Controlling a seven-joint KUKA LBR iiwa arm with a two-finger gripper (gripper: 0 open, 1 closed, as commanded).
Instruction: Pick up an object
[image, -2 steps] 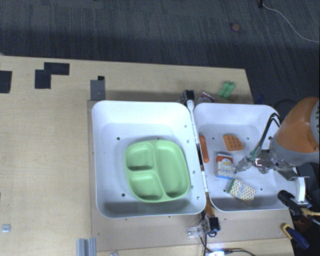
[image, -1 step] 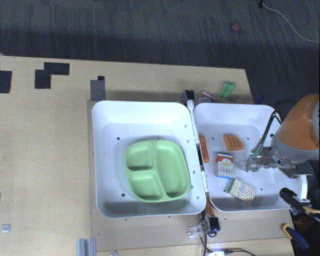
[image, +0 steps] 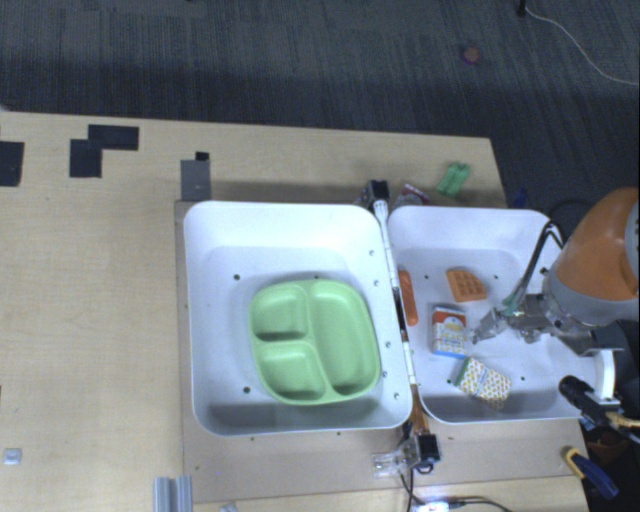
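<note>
The right bin (image: 520, 225) holds several small items. An orange waffle-like piece (image: 466, 284) lies near its middle, and a small red and white box (image: 448, 330) sits below it. A yellow patterned packet (image: 485, 381) rests near the front wall, and a thin orange stick (image: 407, 298) lies along the left wall. My gripper (image: 497, 324) hangs low over the bin floor, just right of the small box and above the packet. Nothing is visibly held in it.
The left bin (image: 215, 250) contains a green divided plate (image: 313, 340). A green object (image: 453, 179) lies on the bench behind the right bin. Black patches (image: 103, 148) mark the bench at far left. Cables and clips (image: 420, 452) sit at the bins' front.
</note>
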